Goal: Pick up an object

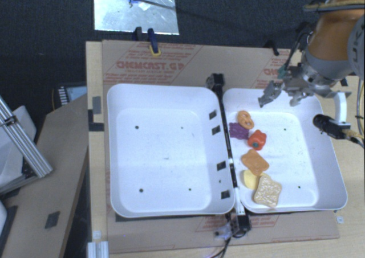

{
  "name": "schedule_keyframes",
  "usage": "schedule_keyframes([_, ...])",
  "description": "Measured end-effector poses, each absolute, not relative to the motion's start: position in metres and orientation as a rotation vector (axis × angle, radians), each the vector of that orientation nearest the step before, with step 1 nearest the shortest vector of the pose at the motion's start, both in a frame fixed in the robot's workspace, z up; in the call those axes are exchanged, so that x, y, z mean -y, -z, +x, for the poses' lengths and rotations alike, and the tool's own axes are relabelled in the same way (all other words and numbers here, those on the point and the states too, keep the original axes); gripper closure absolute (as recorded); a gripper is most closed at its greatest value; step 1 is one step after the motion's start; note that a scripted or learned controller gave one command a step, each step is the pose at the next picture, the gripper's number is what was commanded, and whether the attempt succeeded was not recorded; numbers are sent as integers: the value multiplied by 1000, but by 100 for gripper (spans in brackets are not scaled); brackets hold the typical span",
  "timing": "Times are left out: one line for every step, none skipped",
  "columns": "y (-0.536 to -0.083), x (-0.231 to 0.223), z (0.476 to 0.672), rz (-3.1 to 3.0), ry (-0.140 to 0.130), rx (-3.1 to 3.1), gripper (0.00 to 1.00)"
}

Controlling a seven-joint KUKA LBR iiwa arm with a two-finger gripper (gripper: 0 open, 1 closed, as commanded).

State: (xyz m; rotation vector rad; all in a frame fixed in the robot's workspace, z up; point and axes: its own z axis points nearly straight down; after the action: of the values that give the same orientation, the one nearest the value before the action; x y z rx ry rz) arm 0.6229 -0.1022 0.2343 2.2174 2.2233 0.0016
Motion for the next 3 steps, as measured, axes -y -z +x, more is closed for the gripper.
schedule_keyframes([-96, 116, 570, 2231, 13, -2228, 0])
schedule_keyframes([-116, 116, 576, 2218, -3, -2220, 100])
schedule_keyframes([-261, 39, 566, 2203, -16, -2228, 100])
